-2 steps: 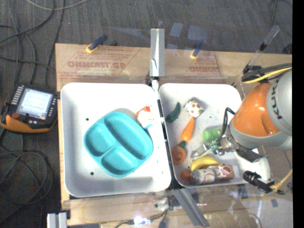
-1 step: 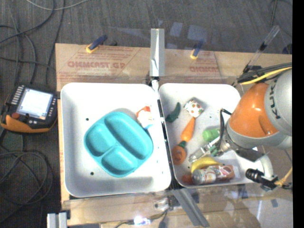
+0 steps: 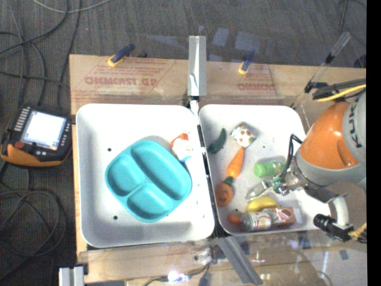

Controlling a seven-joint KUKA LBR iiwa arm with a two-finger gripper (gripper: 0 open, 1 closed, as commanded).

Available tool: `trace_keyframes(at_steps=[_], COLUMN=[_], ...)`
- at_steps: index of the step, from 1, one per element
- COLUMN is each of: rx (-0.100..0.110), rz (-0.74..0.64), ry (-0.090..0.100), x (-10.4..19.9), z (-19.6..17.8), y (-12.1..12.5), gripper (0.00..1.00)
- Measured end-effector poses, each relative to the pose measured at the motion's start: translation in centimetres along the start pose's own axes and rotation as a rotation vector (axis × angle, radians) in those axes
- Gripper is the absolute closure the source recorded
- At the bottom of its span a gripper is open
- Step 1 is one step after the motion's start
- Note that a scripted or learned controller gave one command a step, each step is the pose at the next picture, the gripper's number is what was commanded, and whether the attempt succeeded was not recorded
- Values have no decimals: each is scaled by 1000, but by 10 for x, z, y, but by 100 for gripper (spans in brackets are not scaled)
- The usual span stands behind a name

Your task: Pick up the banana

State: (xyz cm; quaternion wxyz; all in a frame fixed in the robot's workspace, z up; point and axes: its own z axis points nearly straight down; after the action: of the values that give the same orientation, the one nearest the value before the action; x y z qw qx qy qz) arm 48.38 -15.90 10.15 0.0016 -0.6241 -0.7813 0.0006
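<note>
The banana (image 3: pixel 262 204) is small and yellow. It lies near the front of the right bin (image 3: pixel 297 119), just behind a bottle lying on its side. My gripper (image 3: pixel 271 186) hangs low over the bin, directly behind the banana and very close to it. The grey arm with its orange band (image 3: pixel 326 139) reaches in from the right. The banana rests on the bin floor and is not lifted.
Around the banana lie a bottle (image 3: pixel 269 220), a green item (image 3: pixel 268 168), a carrot (image 3: pixel 235 162), a brown round toy (image 3: pixel 224 193), a dark green vegetable (image 3: pixel 218 140) and a white spotted toy (image 3: pixel 242 136). The left bin (image 3: pixel 89 159) holds a teal divided plate (image 3: pixel 149 179) and an orange-white toy (image 3: pixel 181 146).
</note>
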Motion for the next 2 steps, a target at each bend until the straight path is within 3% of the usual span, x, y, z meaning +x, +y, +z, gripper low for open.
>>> trace_keyframes(at_steps=[1, 2], rx=[-7, -12], rz=[-1, -2], ry=[-8, -11], x=[2, 0], z=[12, 3], y=[2, 5], gripper=[0, 100])
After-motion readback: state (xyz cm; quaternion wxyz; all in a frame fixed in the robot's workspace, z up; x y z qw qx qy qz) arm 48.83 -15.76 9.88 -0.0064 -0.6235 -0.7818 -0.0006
